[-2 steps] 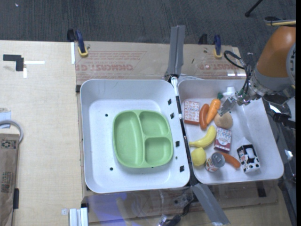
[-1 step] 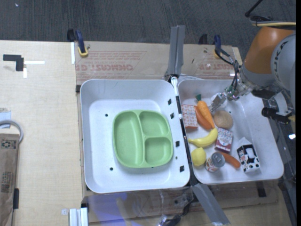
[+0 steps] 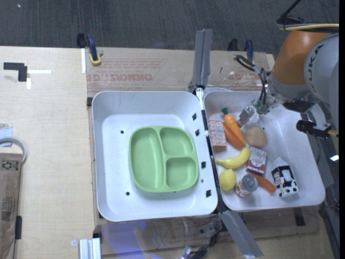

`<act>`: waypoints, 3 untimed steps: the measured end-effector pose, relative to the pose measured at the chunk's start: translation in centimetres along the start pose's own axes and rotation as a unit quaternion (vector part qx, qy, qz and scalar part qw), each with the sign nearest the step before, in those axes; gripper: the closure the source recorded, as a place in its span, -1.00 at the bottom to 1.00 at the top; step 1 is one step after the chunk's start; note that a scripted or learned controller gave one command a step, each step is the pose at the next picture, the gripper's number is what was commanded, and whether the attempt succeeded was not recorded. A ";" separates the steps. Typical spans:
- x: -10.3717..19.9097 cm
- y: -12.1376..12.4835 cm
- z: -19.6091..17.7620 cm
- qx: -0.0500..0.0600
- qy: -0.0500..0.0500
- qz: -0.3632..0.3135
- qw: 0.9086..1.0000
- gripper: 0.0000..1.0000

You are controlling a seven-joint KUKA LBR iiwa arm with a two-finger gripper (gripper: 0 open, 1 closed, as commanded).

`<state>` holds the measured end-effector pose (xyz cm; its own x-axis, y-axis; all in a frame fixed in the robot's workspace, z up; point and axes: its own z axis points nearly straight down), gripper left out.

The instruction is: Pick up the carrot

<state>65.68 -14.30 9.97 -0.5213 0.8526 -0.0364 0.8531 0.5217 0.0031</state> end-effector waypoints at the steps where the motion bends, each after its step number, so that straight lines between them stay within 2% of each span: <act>1: 2.4 -2.7 -0.1 0.006 -0.004 -0.070 0.998 -1.00; 2: 6.8 -3.6 0.8 -0.002 0.018 -0.220 0.975 -1.00; 3: 6.7 -3.5 0.0 -0.002 0.019 -0.218 0.976 1.00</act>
<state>59.17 -10.44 9.68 -0.8353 0.5499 0.0011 0.5499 0.8353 0.0002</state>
